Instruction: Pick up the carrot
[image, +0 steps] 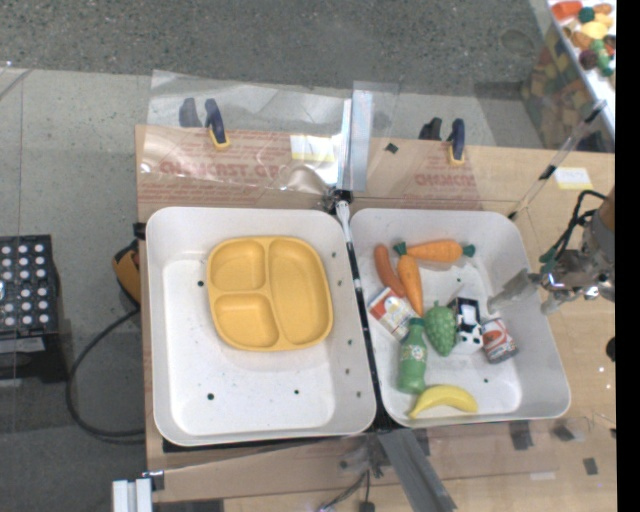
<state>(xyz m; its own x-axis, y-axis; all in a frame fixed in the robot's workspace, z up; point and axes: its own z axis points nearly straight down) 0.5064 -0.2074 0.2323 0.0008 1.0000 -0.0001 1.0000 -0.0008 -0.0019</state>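
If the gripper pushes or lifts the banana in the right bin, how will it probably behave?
The banana looks like a smooth plastic toy, so it is probably stiff and light. Its curved shape may make it rock or spin when pushed. It lies near the right bin front wall, beside the green bottle, so a push may jam it.

The bench (560, 170) is light wood. Two white bins sit on it, side by side and touching. The left bin (180, 340) is beside the right bin (535, 385). Behind the left bin, clear plastic sheets (250, 150) lie on the bench, with red print showing through. Two blue and yellow clamps (214, 122) stand behind the left bin. Another blue and yellow clamp (457, 140) stands behind the right bin. A small yellow note (572, 178) lies further right of that clamp.
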